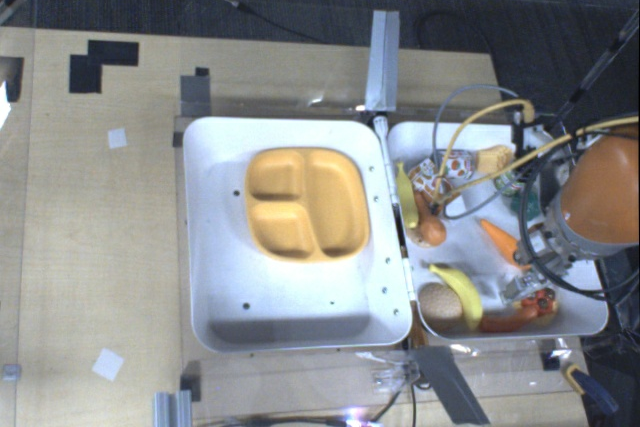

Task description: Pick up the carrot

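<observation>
The carrot (497,236) is a small orange wedge lying on the floor of the right bin (592,323), pointing up-left. Its lower right end runs under the wrist. The arm's orange band (603,190) hangs over the bin's right side, wrapped in cables. My gripper (523,286) is low in the bin, just below and right of the carrot, over a red item (517,318). The wrist and cables hide most of it.
The right bin also holds a banana (461,291), a brown round item (438,302), a small orange-brown ball (431,232), a patterned packet (436,176) and a pale block (492,158). The left bin (215,245) bears a yellow divided plate (305,203).
</observation>
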